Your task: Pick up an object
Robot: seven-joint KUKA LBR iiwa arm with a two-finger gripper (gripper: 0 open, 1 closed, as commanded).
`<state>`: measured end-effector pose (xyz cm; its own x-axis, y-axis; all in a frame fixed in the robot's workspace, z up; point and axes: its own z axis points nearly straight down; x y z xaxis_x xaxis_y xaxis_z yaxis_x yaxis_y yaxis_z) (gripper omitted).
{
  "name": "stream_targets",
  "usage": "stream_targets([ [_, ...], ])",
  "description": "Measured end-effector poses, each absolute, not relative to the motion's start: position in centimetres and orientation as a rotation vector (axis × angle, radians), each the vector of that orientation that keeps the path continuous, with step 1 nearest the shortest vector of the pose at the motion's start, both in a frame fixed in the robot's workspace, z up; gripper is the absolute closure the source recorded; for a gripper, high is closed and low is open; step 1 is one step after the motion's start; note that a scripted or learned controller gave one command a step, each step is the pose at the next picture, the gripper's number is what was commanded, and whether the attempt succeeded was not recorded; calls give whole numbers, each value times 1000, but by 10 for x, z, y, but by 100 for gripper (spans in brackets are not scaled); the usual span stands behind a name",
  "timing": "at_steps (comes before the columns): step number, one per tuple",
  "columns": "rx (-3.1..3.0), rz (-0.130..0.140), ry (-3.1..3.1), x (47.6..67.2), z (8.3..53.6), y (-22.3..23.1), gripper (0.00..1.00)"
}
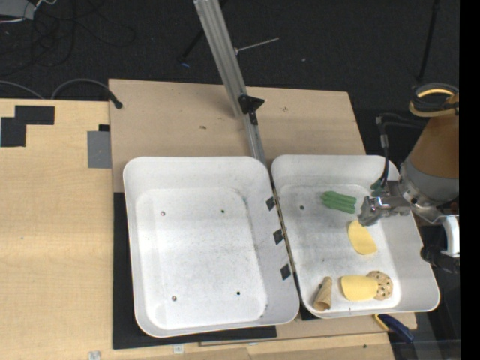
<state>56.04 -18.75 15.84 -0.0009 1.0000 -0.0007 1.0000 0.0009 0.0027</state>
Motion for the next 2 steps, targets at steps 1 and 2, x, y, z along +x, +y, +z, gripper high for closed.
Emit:
stream_targets([
  [1, 2221, 1, 2218, 557, 204, -195, 100],
  [2, 2218, 2, 2219, 561, 261, -205, 100],
])
